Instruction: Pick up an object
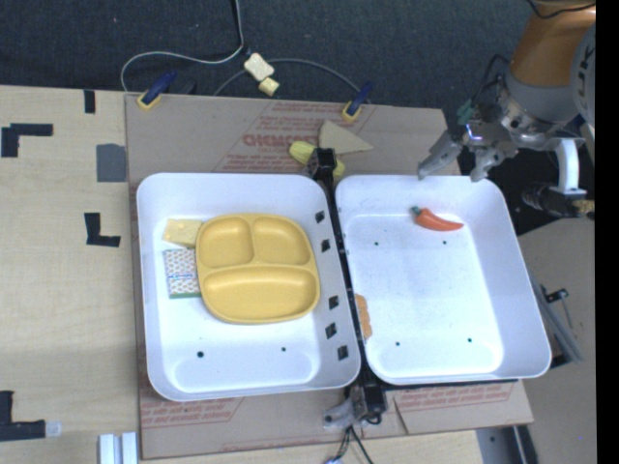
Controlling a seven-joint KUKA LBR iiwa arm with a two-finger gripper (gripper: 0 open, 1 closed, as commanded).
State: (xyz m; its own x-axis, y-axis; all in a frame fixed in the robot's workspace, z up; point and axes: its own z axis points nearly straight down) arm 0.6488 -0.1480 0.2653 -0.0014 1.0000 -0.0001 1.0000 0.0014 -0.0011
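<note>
Item: small orange toy carrot with green top [437,220], lying loose near the right white plastic bin's [513,259] far wall — reachable from above. Two-finger gripper [455,165] (fingers spread, grasping nothing) hovers over that wall, presumably lining up.

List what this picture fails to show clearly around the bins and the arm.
- Arm: its upper part is cut off by the top and right edges of the camera view.
- Patterned flat item in the left bin: partly covered by the yellow divided plate; print too small to read.
- Pale yellow piece beside it: the plate overlaps one edge.
- Small orange thing at the bins' shared wall: too small to identify.
</note>
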